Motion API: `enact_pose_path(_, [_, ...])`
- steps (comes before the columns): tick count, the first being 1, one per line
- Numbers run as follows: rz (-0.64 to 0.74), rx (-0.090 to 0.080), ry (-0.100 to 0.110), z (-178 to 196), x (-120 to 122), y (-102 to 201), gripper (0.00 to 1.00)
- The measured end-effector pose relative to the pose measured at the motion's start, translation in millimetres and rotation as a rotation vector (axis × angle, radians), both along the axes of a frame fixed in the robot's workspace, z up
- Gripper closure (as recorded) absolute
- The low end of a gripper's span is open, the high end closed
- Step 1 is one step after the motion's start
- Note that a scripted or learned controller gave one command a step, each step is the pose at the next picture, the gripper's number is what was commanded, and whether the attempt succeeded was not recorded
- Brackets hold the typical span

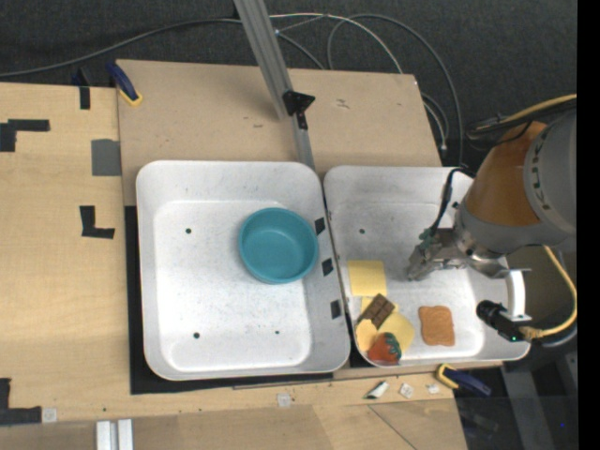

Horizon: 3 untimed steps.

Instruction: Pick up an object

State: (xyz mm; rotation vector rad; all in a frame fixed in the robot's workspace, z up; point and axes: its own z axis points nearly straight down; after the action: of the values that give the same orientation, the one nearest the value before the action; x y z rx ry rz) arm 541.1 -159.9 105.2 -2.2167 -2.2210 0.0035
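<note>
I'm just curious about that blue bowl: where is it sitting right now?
The blue bowl sits in the left white bin, toward its right side near the wall shared with the right bin, well apart from the gripper.

Grey arm, orange band, dark metal fingers

A bowl sat in the left bin; in the right bin, food pieces clustered at the near edge, the gripper just beyond them.
</note>
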Motion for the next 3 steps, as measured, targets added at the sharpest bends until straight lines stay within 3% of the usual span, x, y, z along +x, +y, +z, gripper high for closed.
enact_pose_path(3, [0.0,-0.003,-0.009,155,14,13,1.0])
